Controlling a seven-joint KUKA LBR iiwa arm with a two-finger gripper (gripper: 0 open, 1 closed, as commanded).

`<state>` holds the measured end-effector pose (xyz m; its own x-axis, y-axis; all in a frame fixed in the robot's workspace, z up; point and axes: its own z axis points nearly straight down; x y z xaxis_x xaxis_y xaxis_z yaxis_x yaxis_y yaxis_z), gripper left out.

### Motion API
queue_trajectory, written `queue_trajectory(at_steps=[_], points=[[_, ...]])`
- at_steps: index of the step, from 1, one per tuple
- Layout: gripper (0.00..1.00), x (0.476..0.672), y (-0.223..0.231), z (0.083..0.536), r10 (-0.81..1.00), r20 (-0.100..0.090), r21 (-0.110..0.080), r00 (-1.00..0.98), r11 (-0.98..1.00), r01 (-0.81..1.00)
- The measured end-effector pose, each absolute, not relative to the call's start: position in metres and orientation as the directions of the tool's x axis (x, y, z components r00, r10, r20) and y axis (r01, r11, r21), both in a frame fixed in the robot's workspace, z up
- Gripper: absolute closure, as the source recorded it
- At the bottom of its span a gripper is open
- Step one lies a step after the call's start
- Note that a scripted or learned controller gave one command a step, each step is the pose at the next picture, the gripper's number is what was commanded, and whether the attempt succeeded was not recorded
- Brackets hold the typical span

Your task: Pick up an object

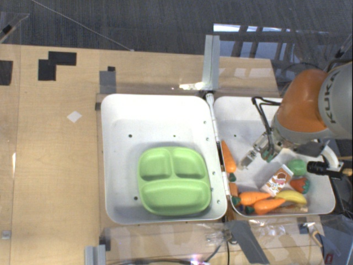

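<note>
My gripper [258,155] hangs low over the middle of the right bin [242,120], open, with nothing between its fingers. Toys lie in that bin's front part. An orange carrot [228,157] lies along the left wall, just left of the gripper. A white and red snack packet [277,181] sits a little to the front right of the fingertips. Two more carrots [255,197] lie at the front beside a yellow banana [292,196]. A green round toy [297,167] and a red one [301,185] sit at the right, partly under the arm.
The left bin [127,120] holds a green divided plate [174,181] in its front half. A metal post [212,65] stands behind the wall between the bins. The arm's orange band [300,104] overhangs the right bin's back right corner.
</note>
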<state>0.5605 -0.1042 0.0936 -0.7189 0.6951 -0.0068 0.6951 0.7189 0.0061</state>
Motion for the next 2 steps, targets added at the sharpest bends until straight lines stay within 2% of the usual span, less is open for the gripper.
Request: queue_trajectory(at_steps=[1, 2], points=[[0.00, 0.6289, -0.0995, 0.0912, 0.696, -0.013, 0.012, -0.718, 0.718, 0.696], [0.00, 0.6289, -0.0995, 0.0912, 0.696, -0.013, 0.012, -0.718, 0.718, 0.696]])
